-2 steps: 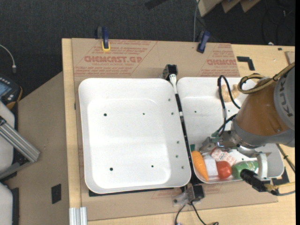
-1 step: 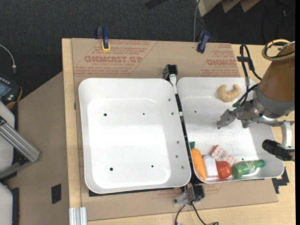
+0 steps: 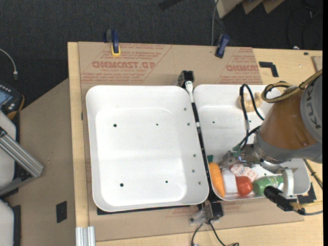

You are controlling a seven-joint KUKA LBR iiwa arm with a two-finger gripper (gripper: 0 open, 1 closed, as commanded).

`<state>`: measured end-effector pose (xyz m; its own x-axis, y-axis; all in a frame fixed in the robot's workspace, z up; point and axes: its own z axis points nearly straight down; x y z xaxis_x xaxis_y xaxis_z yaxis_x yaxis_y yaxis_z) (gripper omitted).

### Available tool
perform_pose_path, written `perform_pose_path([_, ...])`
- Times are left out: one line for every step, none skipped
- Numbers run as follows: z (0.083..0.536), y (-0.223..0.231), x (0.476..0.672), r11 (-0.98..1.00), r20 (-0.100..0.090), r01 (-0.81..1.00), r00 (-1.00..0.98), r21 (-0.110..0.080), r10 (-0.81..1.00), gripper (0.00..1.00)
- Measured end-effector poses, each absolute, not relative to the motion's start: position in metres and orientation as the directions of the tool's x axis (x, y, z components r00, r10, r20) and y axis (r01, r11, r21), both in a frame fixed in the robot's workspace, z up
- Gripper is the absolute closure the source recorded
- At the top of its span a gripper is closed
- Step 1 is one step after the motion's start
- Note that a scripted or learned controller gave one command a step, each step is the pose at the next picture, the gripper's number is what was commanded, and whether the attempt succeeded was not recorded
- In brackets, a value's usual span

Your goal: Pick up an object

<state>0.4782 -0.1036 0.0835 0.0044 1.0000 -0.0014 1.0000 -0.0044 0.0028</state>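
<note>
Risk: plainly a miss is the likeliest fault; the toys lie packed tight against the right bin's (image 3: 225,111) near wall, so descending fingers could land on two at once or wedge against the rim
Second risk: round, smooth pieces may squirt sideways under pressure; the orange carrot-like piece (image 3: 217,180) sits hard against the divider (image 3: 197,132) between the bins, leaving little room on that side
Third risk: the black cable (image 3: 247,106) loops over the right bin near the wrist; it could snag or drag as the arm moves
Gripper: the gripper (image 3: 237,160) is low over the pile, at its left edge; whether it is spread or closed I cannot tell, since the arm's body covers it; nothing can be seen held
Arm: the arm (image 3: 287,127) reaches in from the right, its orange band above the wrist; it hides much of the right bin
Objects: a cluster in the near part of the right bin; the orange piece at left, a red ball-like one (image 3: 244,186) touching a white piece (image 3: 230,185), a green one (image 3: 266,183) to the right
Look: small, glossy, plastic-looking toys; bright colours against white
Left bin: the left bin (image 3: 143,152) lies alongside, bare white with small dark dots
</note>
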Motion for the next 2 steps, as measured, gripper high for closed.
perform_pose_path([0.142,-0.111,0.548,0.003,-0.004,1.000,-0.003,0.011,1.000,0.00])
perform_pose_path([0.084,-0.096,0.490,-0.006,-0.001,1.000,0.006,0.004,1.000,0.00])
